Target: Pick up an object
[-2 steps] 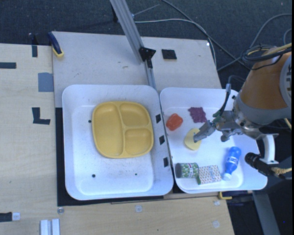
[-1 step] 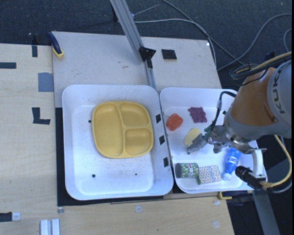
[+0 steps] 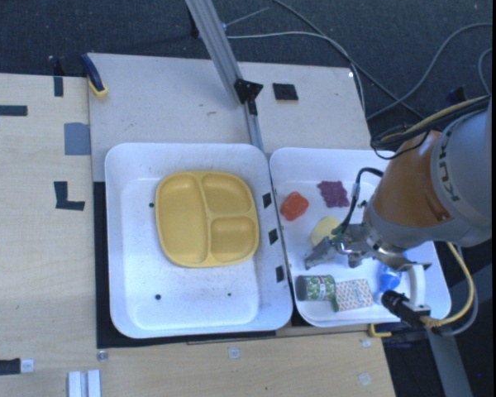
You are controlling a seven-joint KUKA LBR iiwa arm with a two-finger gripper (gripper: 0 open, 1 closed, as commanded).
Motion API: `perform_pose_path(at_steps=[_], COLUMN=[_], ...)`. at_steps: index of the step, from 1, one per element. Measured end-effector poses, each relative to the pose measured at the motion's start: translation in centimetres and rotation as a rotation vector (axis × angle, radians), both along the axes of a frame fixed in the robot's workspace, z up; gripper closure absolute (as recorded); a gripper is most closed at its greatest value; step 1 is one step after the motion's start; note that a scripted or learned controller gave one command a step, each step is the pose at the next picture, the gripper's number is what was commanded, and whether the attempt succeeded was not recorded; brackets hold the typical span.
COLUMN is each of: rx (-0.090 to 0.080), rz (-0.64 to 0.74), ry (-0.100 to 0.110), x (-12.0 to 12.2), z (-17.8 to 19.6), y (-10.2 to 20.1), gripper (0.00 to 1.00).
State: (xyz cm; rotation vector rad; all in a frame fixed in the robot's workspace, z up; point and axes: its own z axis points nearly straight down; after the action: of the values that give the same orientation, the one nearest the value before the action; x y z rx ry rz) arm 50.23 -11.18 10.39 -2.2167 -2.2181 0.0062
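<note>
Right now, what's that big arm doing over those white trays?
The arm's gripper is down in the right bin, next to a yellow object, with an orange piece, a purple piece and a small packet nearby. It holds nothing visibly yet. The left bin carries a yellow divided plate.

Only part of the maker's lettering shows on the arm's grey casing (image 3: pixel 467 180), too cropped to read.

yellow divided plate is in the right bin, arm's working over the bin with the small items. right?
Not quite. The camera view shows the yellow divided plate in the left bin, not the right. The rest holds: the gripper is over the right bin with the small items.
</note>
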Motion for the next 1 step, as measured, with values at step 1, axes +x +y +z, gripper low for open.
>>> perform_pose_path(at_steps=[1], rx=[0.0], rz=[0.001], ry=[-0.001], x=[0.03], z=[1.19], y=[0.04], gripper=[1.0])
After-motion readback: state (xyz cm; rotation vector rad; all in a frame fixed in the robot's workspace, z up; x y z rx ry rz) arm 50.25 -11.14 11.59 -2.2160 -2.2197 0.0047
